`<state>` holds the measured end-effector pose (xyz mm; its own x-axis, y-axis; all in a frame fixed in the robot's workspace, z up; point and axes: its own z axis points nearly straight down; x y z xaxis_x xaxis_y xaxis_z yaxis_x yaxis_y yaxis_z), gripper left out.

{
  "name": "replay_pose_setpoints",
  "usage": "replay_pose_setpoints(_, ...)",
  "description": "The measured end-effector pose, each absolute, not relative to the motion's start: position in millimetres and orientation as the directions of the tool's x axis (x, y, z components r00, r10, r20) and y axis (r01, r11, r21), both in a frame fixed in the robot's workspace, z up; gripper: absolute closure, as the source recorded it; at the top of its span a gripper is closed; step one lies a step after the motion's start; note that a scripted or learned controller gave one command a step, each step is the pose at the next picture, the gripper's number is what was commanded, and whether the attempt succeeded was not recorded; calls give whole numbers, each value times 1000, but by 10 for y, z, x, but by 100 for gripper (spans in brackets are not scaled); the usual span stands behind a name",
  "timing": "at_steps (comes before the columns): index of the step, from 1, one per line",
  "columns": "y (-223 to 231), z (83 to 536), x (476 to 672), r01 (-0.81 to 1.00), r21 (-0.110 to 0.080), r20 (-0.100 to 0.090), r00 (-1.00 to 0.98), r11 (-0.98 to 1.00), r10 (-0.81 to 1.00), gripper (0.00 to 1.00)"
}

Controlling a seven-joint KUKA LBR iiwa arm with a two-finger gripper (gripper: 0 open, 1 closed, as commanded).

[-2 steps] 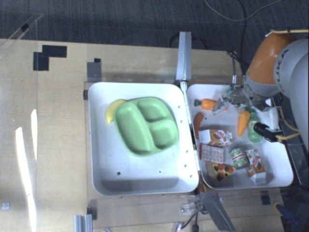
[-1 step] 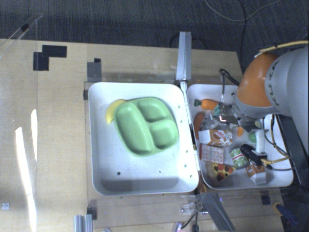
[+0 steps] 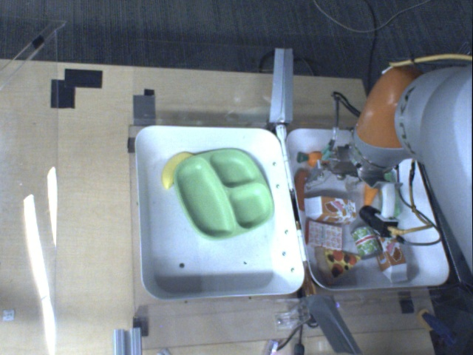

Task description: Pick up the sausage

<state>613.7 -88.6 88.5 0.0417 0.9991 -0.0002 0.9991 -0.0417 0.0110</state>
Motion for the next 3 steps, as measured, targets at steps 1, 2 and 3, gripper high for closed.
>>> replay_pose_setpoints(1,-1280,857,6540,1000,-4,1,14,-13,1000,0)
replay_pose_setpoints(2,-971,886,5930,992,9,1,127,-127,992,0)
replay_pose_setpoints(3,-1307,873,6427,999,7,-1,32,-32,999,0)
